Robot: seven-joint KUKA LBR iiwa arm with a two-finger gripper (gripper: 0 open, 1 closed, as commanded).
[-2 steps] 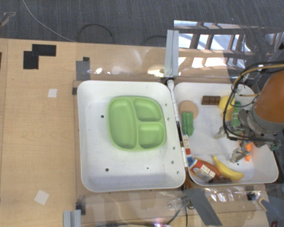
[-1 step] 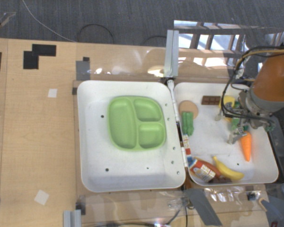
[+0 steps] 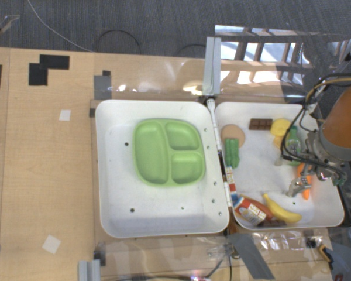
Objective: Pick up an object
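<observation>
At the right side of the right bin [image 3: 339, 215], the gripper [image 3: 299, 185] is seen lowered from the grey and orange arm [image 3: 342, 127], its metal tip close over the bin floor. Whether it is open or closed cannot be told from this view, and nothing can be confirmed as held. An orange carrot-like toy [image 3: 305, 181] lies right at the tip, partly covered by it; whether contact is made cannot be judged.

Just beside the tip, toward the bin's near edge, a yellow banana [image 3: 282, 210] is laid, touching a red packet [image 3: 253, 210] in the near corner. Behind the gripper, a yellow lemon-like piece [image 3: 279, 127] and a green object [image 3: 292, 139] are found, with a brown chocolate bar [image 3: 260, 124] nearby. Along the bin's left wall, a tan round item [image 3: 233, 134] and a green vegetable toy [image 3: 231, 154] are set.

The left bin [image 3: 114, 215] bears 1 green divided plate [image 3: 167, 151] with 3 compartments.

The carrot is judged the likeliest target. It is probably light, stiff moulded plastic, smooth and somewhat slippery, not fragile. Being narrow and tapered, it would best be taken across its thicker middle, with the fingers set astride its long axis, since a hold near the thin end could be squeezed out.
</observation>
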